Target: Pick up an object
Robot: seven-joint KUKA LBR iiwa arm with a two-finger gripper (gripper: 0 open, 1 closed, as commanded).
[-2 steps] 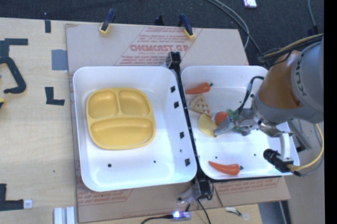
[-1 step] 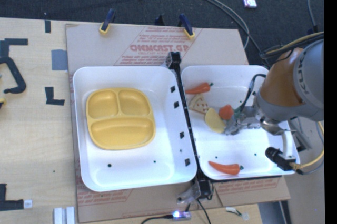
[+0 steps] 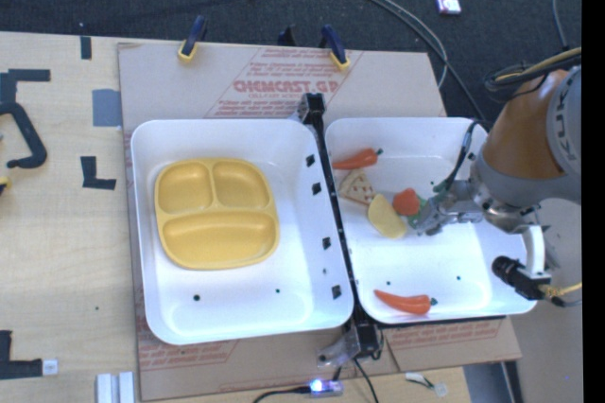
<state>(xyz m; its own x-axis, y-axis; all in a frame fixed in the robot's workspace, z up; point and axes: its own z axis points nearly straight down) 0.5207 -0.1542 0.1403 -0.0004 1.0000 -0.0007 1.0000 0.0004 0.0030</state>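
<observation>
Right of centre, over the right bin (image 3: 454, 131): gripper (image 3: 427, 219) lowered beside yellow lemon-like piece (image 3: 386, 217) and small red piece (image 3: 406, 201), likely targeting these; finger spread impossible to tell. Left bin (image 3: 151, 141): yellow divided tray (image 3: 216, 212).

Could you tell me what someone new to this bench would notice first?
Probably the yellow divided tray, alone in the left bin. Next, the grey and orange arm reaching into the right bin, its gripper down beside a small red piece and a pale yellow one.
</observation>
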